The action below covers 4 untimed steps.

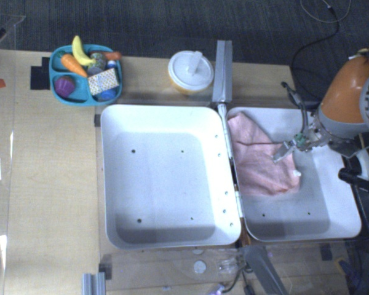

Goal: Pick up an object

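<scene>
A crumpled pink cloth (258,161) lies in the left half of the right bin (313,217), against its left wall. My gripper (286,150) hangs low over the cloth's right edge, reaching in from the right under the grey and orange arm (350,100). It is close to the fabric or touching it, and I cannot make out which. Nothing is visibly lifted from the bin floor.
The left bin (166,177) lies beside the right one, with a metal divider (222,72) running back between them. Behind the bins, a blue tray (86,75) holds toy food and a white lidded cup (190,71) stands near the divider. A black cable (298,100) trails beside the arm.
</scene>
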### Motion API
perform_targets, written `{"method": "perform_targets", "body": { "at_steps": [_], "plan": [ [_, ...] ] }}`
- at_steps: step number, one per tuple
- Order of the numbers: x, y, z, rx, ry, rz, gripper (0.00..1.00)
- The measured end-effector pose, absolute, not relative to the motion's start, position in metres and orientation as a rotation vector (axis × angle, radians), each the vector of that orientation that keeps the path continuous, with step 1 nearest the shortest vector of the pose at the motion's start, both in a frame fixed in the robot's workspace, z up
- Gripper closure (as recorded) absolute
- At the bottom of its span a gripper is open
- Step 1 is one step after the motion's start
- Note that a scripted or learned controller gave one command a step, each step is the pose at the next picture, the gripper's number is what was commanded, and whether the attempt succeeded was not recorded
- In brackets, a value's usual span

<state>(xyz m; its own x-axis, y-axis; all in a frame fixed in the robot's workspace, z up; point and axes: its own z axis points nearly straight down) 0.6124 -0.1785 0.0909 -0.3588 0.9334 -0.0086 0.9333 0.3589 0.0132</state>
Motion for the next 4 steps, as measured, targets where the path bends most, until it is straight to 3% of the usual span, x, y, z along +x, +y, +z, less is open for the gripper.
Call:
{"method": "perform_targets", "body": {
  "at_steps": [1, 2, 3, 4],
  "plan": [
    [0.578, -0.173, 0.092, 1.621, 2.670, 0.011, 0.00],
    [0.581, -0.171, 0.105, 1.614, 2.665, 0.018, 1.00],
    [0.583, -0.189, 0.144, 1.618, 2.681, 0.005, 1.00],
    [0.584, -0.189, 0.144, 1.618, 2.681, 0.005, 0.00]
  ]
}}
